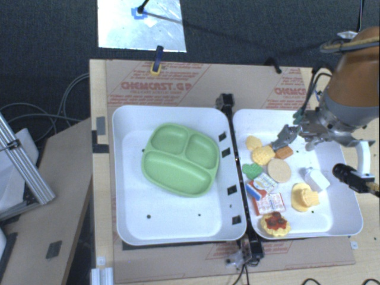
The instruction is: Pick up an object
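Two shallow white bins sit side by side on the bench. The left bin [127,159] holds a green divided plate [181,158], lying flat near its middle. The right bin [344,215] holds a cluster of toy food: a yellow waffle piece [262,155], a small yellow piece [253,142] just behind it, an orange-brown piece [284,153], a round beige cookie [279,171], a green piece [252,170], red-and-white packets [270,202], a yellow cake slice [304,196], a small white block [314,179], and a tart with red topping [275,224] at the near edge. The gripper [284,136] hangs low over the far part of the right bin, just above the orange-brown piece; I cannot tell how far it is open, or whether it has hold of anything
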